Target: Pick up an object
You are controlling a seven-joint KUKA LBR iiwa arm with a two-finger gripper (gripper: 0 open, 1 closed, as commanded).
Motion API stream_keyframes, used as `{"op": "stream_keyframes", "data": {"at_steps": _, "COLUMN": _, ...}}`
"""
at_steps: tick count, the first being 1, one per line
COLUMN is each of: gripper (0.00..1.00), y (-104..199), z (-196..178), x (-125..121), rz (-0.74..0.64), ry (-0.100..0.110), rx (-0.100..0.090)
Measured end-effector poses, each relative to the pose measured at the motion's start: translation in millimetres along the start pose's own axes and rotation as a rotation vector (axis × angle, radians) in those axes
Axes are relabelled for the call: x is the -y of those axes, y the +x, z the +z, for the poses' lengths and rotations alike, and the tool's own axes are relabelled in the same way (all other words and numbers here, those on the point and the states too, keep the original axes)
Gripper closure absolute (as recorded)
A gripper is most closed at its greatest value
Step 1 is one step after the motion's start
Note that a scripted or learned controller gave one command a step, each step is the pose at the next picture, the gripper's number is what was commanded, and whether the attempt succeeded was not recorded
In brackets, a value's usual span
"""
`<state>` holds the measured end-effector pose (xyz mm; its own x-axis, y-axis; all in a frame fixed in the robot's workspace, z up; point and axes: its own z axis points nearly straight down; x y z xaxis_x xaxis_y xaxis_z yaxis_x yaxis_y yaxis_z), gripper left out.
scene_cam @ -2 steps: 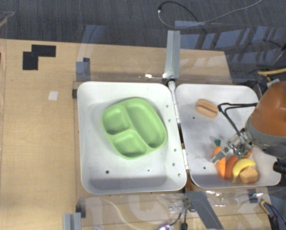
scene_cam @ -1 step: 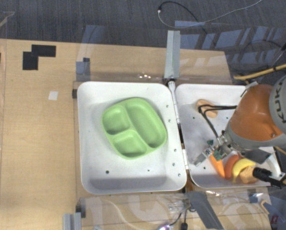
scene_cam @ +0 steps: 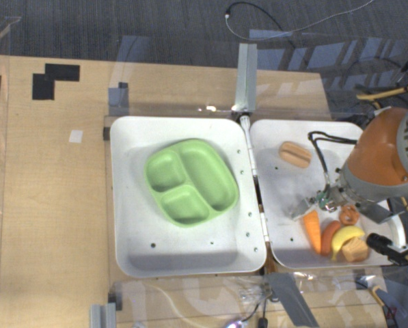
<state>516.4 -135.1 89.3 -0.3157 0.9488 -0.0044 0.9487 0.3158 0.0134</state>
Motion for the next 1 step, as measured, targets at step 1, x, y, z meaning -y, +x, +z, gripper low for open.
{"op": "stream_keyframes", "data": {"at_steps": 1, "gripper": 1.00, "y": 0.2, "z": -10.6, "x": -3.2, "rz": -0.004, "ry": -0.005, "rx": 0.001}}
